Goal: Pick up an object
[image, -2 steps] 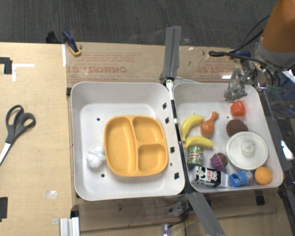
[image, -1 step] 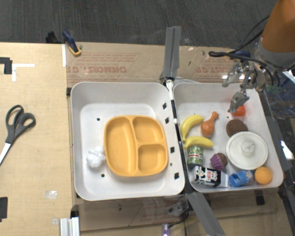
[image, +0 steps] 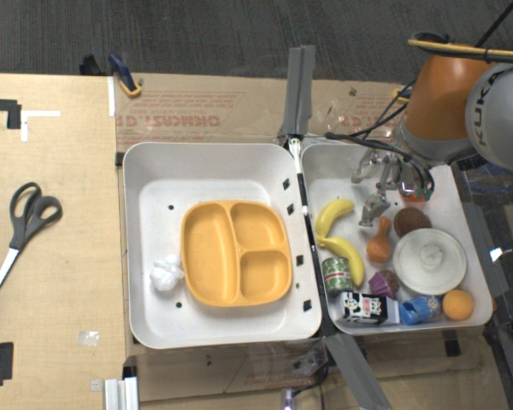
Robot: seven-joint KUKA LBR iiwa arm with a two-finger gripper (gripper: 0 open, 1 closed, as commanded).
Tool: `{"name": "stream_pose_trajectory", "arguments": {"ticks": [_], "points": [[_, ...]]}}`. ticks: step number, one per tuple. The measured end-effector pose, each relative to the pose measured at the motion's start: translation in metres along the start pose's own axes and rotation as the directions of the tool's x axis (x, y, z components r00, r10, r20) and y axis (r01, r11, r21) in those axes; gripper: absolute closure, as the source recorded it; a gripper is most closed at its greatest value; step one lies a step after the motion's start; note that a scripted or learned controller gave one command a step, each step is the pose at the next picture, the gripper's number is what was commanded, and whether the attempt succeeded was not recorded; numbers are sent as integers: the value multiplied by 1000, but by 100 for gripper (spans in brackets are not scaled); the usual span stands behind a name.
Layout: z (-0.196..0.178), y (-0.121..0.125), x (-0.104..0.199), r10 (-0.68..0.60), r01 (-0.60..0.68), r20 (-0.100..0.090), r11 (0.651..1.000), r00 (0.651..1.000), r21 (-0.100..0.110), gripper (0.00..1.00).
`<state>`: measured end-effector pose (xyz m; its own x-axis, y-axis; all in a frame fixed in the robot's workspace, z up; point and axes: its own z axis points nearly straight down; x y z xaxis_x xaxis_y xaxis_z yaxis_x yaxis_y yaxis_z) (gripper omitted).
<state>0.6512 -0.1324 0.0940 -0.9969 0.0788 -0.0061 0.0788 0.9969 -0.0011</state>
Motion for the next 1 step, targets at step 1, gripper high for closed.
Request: {"name": "stream_pose_trajectory", "arguments": {"ticks": [1], "points": [[1,5,81,309,-309,-4,951,951,1,0]]}}
